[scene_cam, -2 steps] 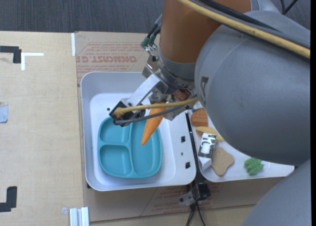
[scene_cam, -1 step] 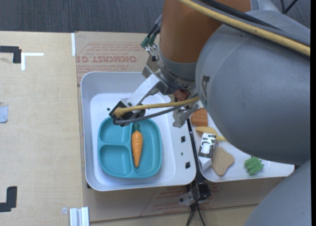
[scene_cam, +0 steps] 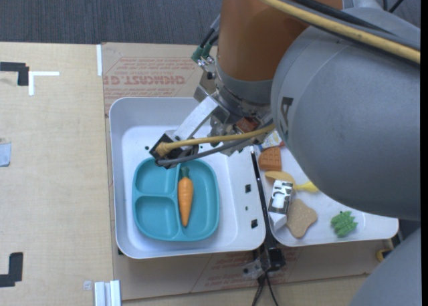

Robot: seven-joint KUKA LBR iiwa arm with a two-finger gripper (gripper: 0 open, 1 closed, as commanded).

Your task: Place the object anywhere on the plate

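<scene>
A teal divided plate (scene_cam: 155,199) lies in the left white bin (scene_cam: 124,137). An orange carrot (scene_cam: 185,196) with a green top rests lengthwise in the plate's right compartment. My gripper (scene_cam: 231,127) hangs above the back right part of the left bin, up and to the right of the carrot and apart from it. The big grey and orange arm covers most of the gripper.
The right bin (scene_cam: 374,231) holds an orange-brown block (scene_cam: 271,159), a yellow piece (scene_cam: 297,183), a white can (scene_cam: 281,198), a slice of toast (scene_cam: 301,219) and a green broccoli-like piece (scene_cam: 344,223). Cardboard (scene_cam: 144,71) lies under the bins.
</scene>
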